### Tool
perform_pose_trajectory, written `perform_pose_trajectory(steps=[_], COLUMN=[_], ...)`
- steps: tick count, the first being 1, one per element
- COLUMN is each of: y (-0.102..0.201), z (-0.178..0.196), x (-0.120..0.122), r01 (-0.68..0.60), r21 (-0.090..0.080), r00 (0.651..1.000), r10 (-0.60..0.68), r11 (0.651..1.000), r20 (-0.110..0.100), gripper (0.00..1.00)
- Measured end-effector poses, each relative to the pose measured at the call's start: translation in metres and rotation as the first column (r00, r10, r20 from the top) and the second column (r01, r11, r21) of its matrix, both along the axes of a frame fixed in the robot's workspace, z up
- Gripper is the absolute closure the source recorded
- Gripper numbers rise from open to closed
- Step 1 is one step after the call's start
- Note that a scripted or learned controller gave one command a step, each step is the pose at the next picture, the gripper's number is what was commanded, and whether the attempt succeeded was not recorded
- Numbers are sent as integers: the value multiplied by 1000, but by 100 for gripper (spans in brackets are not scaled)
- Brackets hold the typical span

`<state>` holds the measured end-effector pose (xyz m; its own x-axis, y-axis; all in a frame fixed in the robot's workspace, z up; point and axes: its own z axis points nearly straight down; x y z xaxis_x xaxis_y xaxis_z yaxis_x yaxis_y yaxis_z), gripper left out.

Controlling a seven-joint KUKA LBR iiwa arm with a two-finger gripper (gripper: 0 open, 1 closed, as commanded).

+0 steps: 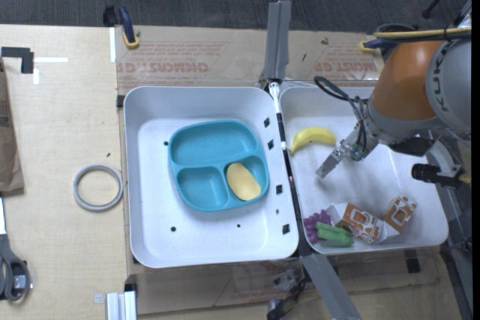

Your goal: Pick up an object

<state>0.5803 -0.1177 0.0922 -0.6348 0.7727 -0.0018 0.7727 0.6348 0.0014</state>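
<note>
My gripper [328, 164] hangs low in the right bin [420, 198], just right of and below a yellow banana [313, 138] that lies near the bin's left wall. Nothing shows in its grasp. At the front of the same bin lie purple grapes [316, 222], a green item [334, 234] and two orange-and-white snack packets [361, 222] [400, 213]. In the left bin [150, 161] a teal divided plate [201, 151] holds a pale yellow oval object [243, 181] in its lower right compartment.
The arm's orange band [409, 82] and grey body cover the right bin's far right corner. A grey ring [98, 186] lies on the wooden bench left of the bins, and scissors [13, 273] lie at the bench's front left.
</note>
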Motion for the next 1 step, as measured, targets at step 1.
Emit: perform_pose_trajectory(steps=[1], y=[9], z=[0], x=[56], r01=[112], r21=[-1], r00=[994], r10=[-112], r11=[994], r20=[1], gripper=[0])
